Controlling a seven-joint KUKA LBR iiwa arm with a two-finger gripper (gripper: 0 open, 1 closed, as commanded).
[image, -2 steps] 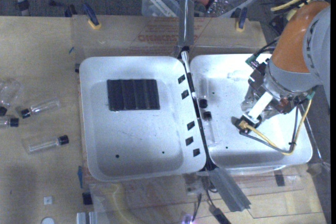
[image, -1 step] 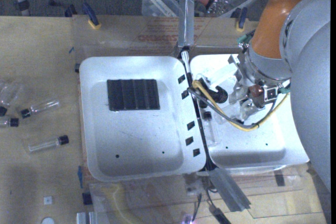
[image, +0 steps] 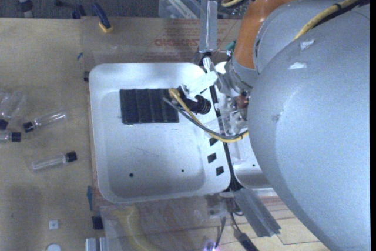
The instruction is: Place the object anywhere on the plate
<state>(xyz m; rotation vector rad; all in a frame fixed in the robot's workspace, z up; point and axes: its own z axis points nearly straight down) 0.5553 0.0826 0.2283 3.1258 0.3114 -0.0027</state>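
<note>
In the camera view, the left white bin [image: 100, 144] sat on the bench [image: 41, 50]. A dark ribbed slab [image: 149, 106] lay flat in its upper part, close to the far wall and apart from the side walls. It was the one loose thing in that bin, so I judged it to be the task's object, though it could as well have been the plate.

The grey arm [image: 317, 114] covered the bin on the right, and its orange band [image: 258, 14] showed above the wrist. The gripper [image: 226, 117] hung at the inner edge of the left bin, behind a yellow cable [image: 197, 117] and a black connector [image: 201, 104]. I could not tell how far open it was or whether it held anything. Nothing could be seen clamped in it.

The step in hand looked like a reach or a carry between the two bins. To do it well, the arm would need to travel high enough to clear the shared rims. It should then come down squarely over the target and let go only once low and steady. The slab looked thin and flat, so a grasp across its short side seemed the safer choice. The loose cable could snag.

Capped vials [image: 50, 120] lay on the bench well to the left.
</note>
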